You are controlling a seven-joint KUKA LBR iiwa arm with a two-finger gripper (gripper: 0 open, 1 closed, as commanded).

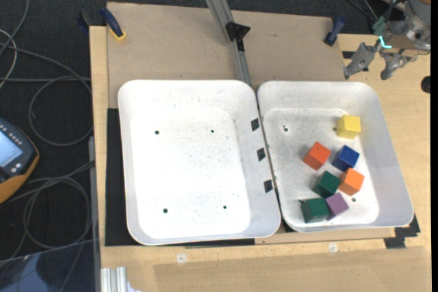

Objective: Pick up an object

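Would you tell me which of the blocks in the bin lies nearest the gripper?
The yellow block: it sits alone at the bin's far end, closest to the gripper.

Two shallow white bins sat side by side on the bench [205, 270]. The left bin [137, 113] showed only dark specks on its floor. The right bin [383, 120] held seven small blocks. A yellow block [349, 125] lay alone toward the far side. Nearer the front, an orange block [316, 155] and a blue block [346, 157] sat close together. Below them a green block [328, 182] touched a second orange block [352, 181], and a purple block [336, 204] lay beside a darker green block [315, 209]. The end effector [375, 63] hung open and empty beyond the right bin's far corner, over the bench. Two blue clamps [113, 22] gripped the board's far edge.
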